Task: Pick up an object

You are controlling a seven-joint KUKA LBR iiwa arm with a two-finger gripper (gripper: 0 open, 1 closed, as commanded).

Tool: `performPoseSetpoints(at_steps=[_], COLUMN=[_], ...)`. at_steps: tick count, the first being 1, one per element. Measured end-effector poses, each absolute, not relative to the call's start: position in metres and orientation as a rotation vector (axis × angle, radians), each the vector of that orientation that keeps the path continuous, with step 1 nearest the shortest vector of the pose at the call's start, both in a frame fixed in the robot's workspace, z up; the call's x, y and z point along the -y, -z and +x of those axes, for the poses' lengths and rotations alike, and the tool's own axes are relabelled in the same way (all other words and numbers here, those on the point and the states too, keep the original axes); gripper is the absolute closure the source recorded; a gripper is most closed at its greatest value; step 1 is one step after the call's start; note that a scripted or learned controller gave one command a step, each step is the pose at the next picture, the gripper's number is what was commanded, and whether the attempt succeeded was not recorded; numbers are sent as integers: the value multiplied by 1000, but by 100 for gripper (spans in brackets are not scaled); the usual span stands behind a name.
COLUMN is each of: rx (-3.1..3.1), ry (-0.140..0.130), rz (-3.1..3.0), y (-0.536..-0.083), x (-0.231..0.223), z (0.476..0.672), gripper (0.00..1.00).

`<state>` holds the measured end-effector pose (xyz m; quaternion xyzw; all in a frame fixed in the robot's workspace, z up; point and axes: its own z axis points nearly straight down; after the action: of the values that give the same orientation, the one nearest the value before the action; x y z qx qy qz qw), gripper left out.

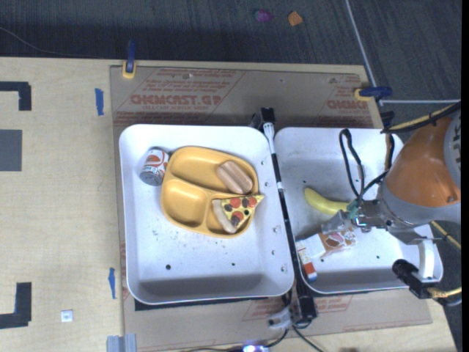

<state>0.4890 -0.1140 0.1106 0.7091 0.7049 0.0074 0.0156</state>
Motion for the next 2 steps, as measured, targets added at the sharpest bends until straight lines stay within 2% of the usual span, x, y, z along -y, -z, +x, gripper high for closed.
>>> performPoseSetpoints(at_steps=[2], rx=[-2193], ry=[-22], rz=[2205], y=[-109], x=[112], z=[490], gripper=[0])
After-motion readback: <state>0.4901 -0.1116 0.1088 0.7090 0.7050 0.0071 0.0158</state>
